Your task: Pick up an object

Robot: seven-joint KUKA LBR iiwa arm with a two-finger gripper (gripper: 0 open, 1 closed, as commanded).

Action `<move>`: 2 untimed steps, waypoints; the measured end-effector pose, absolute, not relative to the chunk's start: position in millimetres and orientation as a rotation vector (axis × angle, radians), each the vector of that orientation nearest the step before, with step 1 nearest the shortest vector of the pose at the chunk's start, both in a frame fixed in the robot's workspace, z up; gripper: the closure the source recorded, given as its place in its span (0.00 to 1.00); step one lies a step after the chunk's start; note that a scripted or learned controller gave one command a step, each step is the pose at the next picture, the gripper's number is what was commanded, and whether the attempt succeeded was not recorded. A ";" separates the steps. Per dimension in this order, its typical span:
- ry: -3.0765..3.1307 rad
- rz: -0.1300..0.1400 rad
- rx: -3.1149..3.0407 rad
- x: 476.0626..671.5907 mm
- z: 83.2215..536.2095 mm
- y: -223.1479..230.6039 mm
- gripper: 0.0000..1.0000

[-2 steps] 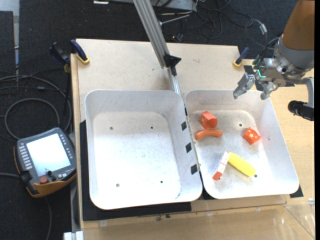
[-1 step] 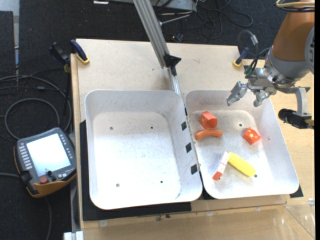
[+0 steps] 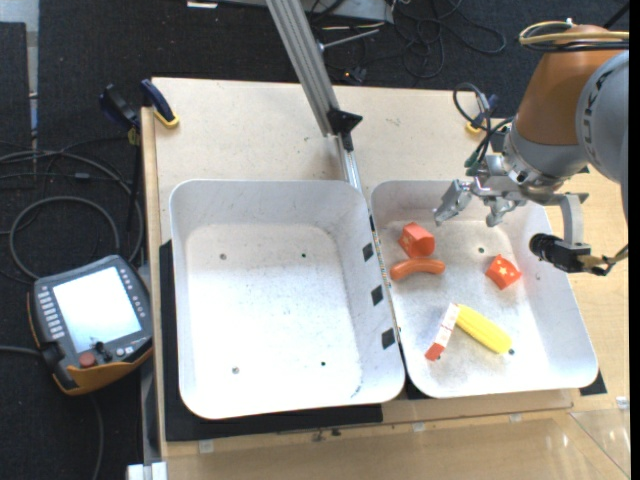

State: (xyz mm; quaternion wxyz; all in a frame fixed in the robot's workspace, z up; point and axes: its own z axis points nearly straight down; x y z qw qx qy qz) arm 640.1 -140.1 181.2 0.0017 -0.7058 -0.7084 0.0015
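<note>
The two-finger gripper (image 3: 470, 204) hung open and empty, apparently above the small orange plastic block (image 3: 417, 238); descending off-centre could knock it toward the curved orange piece (image 3: 416, 268).

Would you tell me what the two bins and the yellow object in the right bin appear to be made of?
The bins look like thin moulded white plastic, matte and scuffed, with rounded corners and speckled floors. The yellow object looks like smooth plastic or rubber, evenly coloured with a faint sheen; the view leaves which open.
</note>
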 end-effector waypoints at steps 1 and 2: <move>-2.221 -0.003 -2.226 643.1 132.4 -149.8 0.00; -2.223 -0.001 -2.224 642.9 143.3 -149.5 1.00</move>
